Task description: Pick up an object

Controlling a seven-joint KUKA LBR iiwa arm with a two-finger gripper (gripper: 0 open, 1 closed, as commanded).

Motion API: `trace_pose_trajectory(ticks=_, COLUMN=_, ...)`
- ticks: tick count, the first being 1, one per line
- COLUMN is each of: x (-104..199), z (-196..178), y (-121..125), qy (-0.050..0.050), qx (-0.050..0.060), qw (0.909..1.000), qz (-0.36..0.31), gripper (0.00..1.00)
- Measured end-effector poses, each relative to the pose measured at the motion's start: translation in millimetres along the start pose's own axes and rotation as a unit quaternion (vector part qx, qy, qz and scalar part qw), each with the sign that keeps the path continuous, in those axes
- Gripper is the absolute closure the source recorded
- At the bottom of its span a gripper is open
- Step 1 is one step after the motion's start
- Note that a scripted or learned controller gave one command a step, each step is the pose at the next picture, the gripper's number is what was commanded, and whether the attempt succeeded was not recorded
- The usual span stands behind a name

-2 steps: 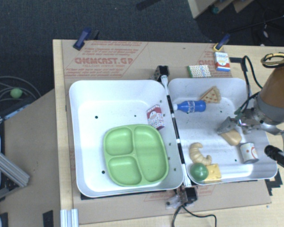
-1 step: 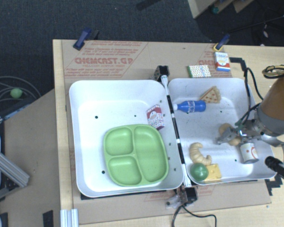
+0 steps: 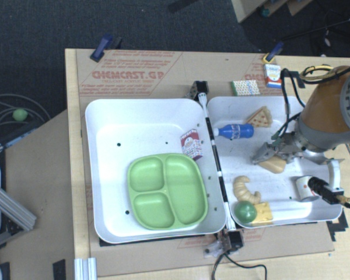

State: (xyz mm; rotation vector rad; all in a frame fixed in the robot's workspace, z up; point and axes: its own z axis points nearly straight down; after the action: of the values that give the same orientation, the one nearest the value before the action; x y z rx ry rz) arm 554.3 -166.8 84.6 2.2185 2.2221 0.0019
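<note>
gripper (image 3: 268, 154) sits low in the right bin (image 3: 280, 217), at the end of the grey arm (image 3: 329, 112) with its orange band that comes in from the right; its dark metal fingers spread apart toward the left, and nothing shows between them, so it looks released. just beside the gripper, on its right and a little toward the near edge, lies a tan wedge-shaped piece (image 3: 274, 165), touching or nearly touching the fingers, though i cannot tell which. farther from the gripper, up and to its left, a blue bottle (image 3: 235, 132) lies on its side, and past that, straight above the gripper, rests a yellow cheese-like wedge (image 3: 259, 118). below the gripper and to its left lies a pale croissant-shaped piece (image 3: 245, 188), with a green ball (image 3: 244, 212) and a yellow block (image 3: 262, 212) touching each other just beyond it, near the bin's front wall. to the gripper's lower right sits a small white item with a red mark (image 3: 304, 188). well apart on the gripper's left, across the divide, the left bin (image 3: 105, 156) holds a green sectioned plate (image 3: 166, 190) and a small red-and-white packet (image 3: 191, 144) just above that plate.
</note>
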Motion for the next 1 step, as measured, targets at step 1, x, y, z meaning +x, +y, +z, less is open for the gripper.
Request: trace_pose_trajectory(ticks=1, x=-0.8, z=-9.9, y=0.0, qy=-0.001, qx=-0.001, qw=1.0, qz=0.0, gripper=1.0)
